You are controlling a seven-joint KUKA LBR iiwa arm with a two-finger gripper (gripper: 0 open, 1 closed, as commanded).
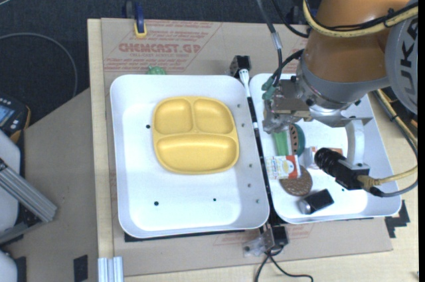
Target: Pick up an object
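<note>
In the left bin (133,194) a yellow plate (195,135) lies untouched; right of centre the gripper (279,116) is lowered over a green object (293,140) in the right bin (382,141); its grasp cannot be told, so nothing is judged lifted yet.

two white bins (126,141), one yellow divided plate (195,135), one small carton (285,166).

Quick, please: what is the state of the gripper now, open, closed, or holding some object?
Gripper: low over the right bin, above a green object; whether it is open, closed or holding anything cannot be told.
</note>
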